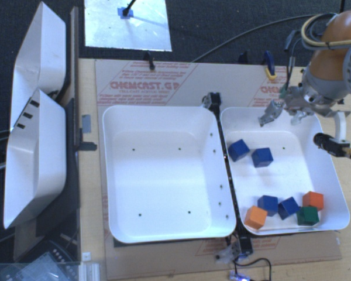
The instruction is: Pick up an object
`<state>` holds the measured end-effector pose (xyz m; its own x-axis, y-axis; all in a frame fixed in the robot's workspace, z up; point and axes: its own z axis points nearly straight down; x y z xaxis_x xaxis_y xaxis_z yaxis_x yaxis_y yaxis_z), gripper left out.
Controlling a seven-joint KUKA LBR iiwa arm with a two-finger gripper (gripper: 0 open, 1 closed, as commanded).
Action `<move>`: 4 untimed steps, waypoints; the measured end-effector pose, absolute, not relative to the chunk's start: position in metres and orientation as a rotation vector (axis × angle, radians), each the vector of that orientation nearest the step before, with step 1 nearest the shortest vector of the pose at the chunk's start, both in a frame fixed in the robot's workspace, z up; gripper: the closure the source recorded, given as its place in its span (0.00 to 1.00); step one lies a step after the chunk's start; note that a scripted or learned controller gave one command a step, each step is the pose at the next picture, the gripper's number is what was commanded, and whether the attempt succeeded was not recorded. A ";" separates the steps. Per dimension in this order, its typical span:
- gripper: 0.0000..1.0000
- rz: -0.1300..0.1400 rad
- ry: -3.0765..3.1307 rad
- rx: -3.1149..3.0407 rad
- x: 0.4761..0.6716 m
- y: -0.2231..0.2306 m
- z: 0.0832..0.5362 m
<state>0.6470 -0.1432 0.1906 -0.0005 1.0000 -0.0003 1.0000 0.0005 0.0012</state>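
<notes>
The right bin (337, 187) holds several small cubes. Two blue ones (238, 149) (262, 157) lie near its middle. Along the front wall sit an orange cube (256, 217), two more blue cubes (268, 204) (288, 207), a green cube (308, 216) and a red-orange cube (313, 200). My gripper (284, 116) hangs over the bin's far edge, above and behind the two middle blue cubes. Its fingers (269, 113) are spread open with nothing between them.
The left bin (164, 113) stands beside the right one, with a black divider clamp (213, 100) between them at the back. Spare white bins (35, 127) lean at the far left. A metal plate (127, 16) lies behind the bench.
</notes>
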 end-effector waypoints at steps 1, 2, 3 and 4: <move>0.00 0.008 2.215 2.216 0.639 -0.126 0.107; 0.00 0.007 2.212 2.217 0.622 -0.119 0.101; 0.00 -0.003 2.215 2.228 0.568 -0.174 0.086; 0.00 0.003 2.225 2.216 0.603 -0.131 0.087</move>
